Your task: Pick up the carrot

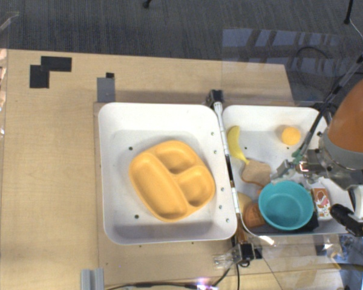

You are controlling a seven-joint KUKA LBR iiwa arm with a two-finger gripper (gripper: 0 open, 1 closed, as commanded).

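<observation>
Overhead, the gripper (292, 165) is seen low in the right bin (263, 116), just above the teal bowl (285, 205).
Whether it is spread or pressed together cannot be told. What may be the carrot (251, 213), an orange-brown lump, is seen touching the bowl's lower left rim, partly hidden by it. A tan piece (256, 173) lies just up-left of the bowl, a banana (235, 144) beyond that, and a yellow divided plate (171, 178) well to the left.
</observation>
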